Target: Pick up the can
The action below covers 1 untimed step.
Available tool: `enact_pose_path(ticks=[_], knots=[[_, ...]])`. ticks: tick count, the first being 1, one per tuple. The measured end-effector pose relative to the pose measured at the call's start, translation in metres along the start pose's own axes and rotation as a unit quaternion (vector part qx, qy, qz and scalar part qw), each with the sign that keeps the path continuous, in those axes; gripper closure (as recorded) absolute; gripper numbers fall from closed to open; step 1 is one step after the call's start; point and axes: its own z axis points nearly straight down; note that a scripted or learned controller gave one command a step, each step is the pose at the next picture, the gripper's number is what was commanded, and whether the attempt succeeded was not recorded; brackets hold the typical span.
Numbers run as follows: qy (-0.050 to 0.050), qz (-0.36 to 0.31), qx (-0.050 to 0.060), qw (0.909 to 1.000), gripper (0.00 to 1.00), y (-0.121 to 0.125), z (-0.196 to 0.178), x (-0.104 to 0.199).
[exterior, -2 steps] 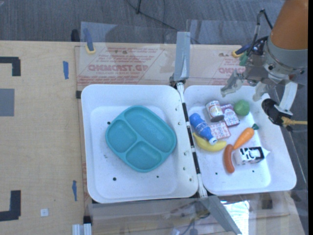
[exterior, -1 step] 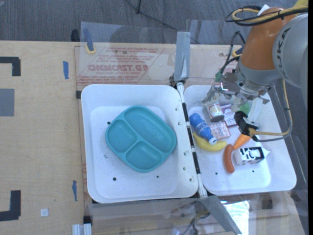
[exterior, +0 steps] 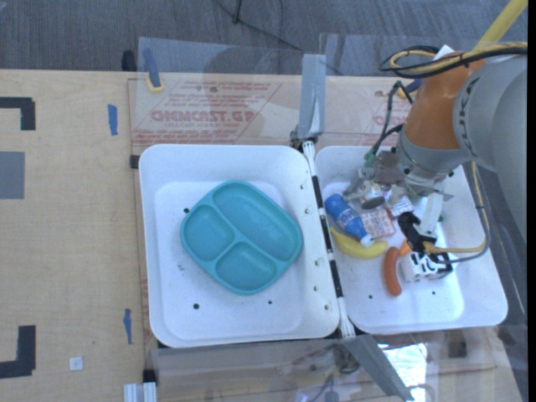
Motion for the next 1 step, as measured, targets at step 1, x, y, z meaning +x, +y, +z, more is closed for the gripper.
enact_pose_path(ticks=[1], knots=[[0.0, 0.022, -0.003, 0.9997, 0.0, 0.0406, 0.0065, -0.0106]])
